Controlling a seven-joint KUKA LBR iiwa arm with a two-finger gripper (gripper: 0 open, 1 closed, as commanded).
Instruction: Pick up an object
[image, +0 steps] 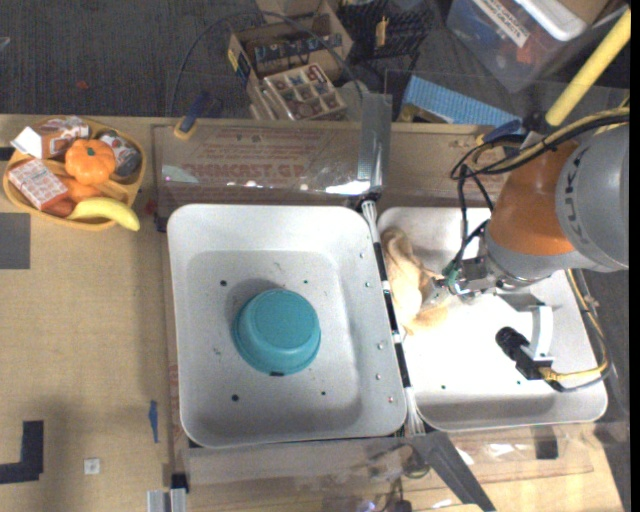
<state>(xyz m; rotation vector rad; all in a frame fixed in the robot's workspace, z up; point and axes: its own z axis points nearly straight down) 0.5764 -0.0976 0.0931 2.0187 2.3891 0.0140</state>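
Pale cream soft object: a crumpled, cloth-like beige thing (405, 275) is lying in the right white bin (480, 385), pressed against that bin's left wall and stretching from the upper left corner down toward the middle.
Gripper: the two-finger gripper (445, 290) is sitting at the lower right end of the cream object, seemingly touching it; I cannot tell from here whether it is open or closed, or whether anything is caught in it.
Arm: the grey arm with the orange band (535, 215) is reaching in from the right and leaning down over the right bin, with black cables looping above it.
Black part: a short black piece (515, 348) is hanging below the wrist over the bin floor, with a yellow-tipped cable beside it.
Left white bin (200, 240): a round teal bowl (278, 330) is resting upside down near its middle, well apart from the gripper.
Bench: a yellow dish (20, 185) is holding an orange toy pumpkin (90, 160), a banana (105, 211) and small boxes at the far left.
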